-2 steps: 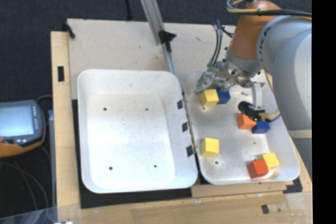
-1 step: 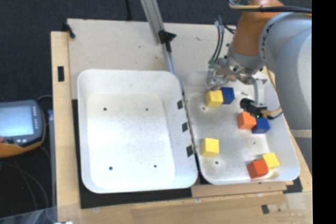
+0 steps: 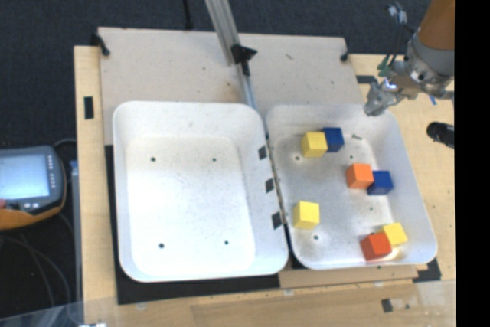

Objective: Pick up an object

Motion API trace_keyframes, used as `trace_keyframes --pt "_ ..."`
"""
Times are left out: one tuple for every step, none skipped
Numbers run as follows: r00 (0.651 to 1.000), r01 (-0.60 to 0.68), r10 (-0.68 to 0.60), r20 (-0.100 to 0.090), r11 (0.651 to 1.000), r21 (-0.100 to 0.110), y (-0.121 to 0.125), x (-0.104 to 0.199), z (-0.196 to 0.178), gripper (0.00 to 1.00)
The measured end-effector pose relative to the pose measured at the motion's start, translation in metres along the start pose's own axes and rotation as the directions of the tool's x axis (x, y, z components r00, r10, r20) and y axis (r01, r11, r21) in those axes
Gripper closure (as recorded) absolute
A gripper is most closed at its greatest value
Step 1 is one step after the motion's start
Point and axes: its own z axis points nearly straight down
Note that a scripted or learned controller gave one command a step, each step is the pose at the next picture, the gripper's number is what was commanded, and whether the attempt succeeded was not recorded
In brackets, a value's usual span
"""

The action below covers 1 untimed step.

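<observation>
The grey arm with its orange band [image 3: 441, 19] is reaching in from the right, and its two-finger gripper [image 3: 377, 104] is hanging over the far right corner of the right-hand shallow white plastic bin [image 3: 409, 165]; whether it is spread or closed cannot be told, since the tip is small and blurred, and nothing is showing between its tips. Nearest to the jaws, just below and to their left, a small yellow cube [image 3: 313, 144] and a small dark blue cube [image 3: 333, 138] are sitting side by side and touching. Further below the jaws, an orange cube [image 3: 358, 175] is resting against a second blue cube [image 3: 380, 182]. Well below and to the left of the jaws, a second yellow cube [image 3: 306, 214] is lying alone near the bin's left wall. Farthest from the jaws, in the near right corner, a red-orange cube [image 3: 375, 245] is touching a third yellow cube [image 3: 395, 233]. The left-hand shallow white plastic bin [image 3: 191, 188] is lying well to the left of the jaws.
</observation>
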Motion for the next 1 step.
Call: trace_keyframes --pt "1.000 0.007 -0.007 -0.004 1.000 0.008 -0.0003 0.0052 0.0052 0.00"
